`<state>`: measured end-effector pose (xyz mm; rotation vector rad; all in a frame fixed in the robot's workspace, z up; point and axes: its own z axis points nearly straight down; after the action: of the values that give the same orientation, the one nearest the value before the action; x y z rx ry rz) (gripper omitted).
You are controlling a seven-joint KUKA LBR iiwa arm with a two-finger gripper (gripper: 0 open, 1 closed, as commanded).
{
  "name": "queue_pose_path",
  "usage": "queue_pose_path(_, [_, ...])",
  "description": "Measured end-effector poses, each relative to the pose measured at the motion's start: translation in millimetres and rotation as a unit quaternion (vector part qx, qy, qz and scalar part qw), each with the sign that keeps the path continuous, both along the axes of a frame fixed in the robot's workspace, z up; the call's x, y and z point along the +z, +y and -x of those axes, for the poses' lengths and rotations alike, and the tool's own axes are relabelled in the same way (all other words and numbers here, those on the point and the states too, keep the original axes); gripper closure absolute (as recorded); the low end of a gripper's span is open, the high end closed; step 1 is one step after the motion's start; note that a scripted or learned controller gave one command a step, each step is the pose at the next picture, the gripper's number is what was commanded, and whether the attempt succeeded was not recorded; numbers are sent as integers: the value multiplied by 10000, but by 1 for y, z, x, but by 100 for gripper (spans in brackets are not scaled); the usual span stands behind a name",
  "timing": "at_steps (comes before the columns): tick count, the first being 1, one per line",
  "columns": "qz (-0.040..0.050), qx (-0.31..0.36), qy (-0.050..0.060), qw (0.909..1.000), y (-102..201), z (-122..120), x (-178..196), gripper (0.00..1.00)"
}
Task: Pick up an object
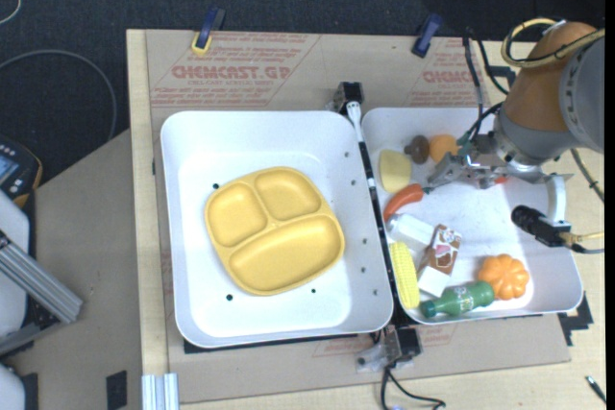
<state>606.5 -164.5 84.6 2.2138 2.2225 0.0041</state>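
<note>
Bench [144,206] with two white bins side by side. The left bin [183,235] holds a yellow tray [275,229] with three compartments, lying near its middle and turned at a slant. The right bin [562,288] holds the loose things. A pale yellow wedge [394,170] lies by its left wall, and just beyond that a small brown thing [418,148] touches an orange ball [442,147]. A red pepper [404,200] lies slantwise below the wedge. Nearer the front are a white block [413,230], a small brown and white carton [443,250], a corn cob [405,273] along the left wall, a green bottle [457,300] lying on its side, and an orange pumpkin [505,276] just beside the bottle's end.

The arm [553,101] reaches in from the right and bends down over the far half of the right bin. The gripper [444,174] points left, with its tip between the orange ball and the red pepper, close to both. How far its fingers stand apart cannot be told, nor whether they touch anything; nothing shows clearly between them. A black cable [538,224] hangs beside the wrist above the bin floor
</note>
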Motion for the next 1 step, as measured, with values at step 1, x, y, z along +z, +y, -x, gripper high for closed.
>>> queue_pose_path(1, [-19,-47,40,10000,24,131,17,0])
